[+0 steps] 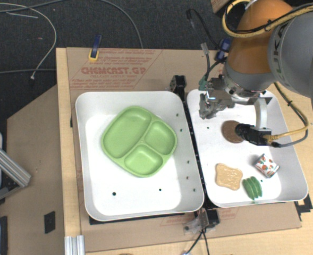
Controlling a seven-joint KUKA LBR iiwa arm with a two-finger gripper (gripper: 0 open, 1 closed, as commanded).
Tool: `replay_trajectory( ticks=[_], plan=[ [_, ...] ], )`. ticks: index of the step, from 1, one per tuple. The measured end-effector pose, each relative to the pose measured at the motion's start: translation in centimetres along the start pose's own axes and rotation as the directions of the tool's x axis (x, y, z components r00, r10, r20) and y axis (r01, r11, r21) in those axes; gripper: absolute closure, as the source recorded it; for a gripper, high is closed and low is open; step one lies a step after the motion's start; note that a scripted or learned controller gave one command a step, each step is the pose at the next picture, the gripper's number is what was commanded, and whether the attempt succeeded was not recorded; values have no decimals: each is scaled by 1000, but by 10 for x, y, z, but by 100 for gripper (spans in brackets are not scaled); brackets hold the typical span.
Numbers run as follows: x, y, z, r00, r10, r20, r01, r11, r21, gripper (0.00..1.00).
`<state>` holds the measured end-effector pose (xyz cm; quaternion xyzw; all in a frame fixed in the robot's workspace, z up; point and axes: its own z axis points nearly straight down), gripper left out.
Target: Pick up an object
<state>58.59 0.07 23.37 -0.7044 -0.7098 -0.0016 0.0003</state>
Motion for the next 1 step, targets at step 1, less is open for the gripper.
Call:
replay_trajectory(
  ticks=[1],
  plan=[
    [53,18,14,1000,1,0,-1,1000,1,100]
  ],
)
